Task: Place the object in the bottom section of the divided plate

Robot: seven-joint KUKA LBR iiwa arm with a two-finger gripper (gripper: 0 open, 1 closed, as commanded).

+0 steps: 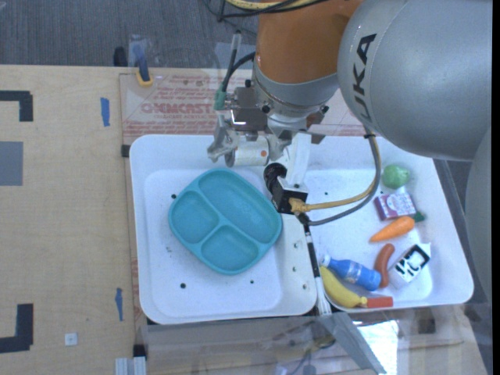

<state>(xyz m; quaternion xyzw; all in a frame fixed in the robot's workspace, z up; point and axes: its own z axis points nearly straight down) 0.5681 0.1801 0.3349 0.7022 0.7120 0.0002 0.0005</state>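
three-section smooth blue plate | gripper above its rim, finger state unclear | glossy white bins

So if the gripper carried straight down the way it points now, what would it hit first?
Probably the white bin floor just beyond the far rim of the blue divided plastic plate. The gripper hangs there, though depth is unclear from this slanted view.

Slanted overhead view of both bins

Wooden bench bearing two white bins
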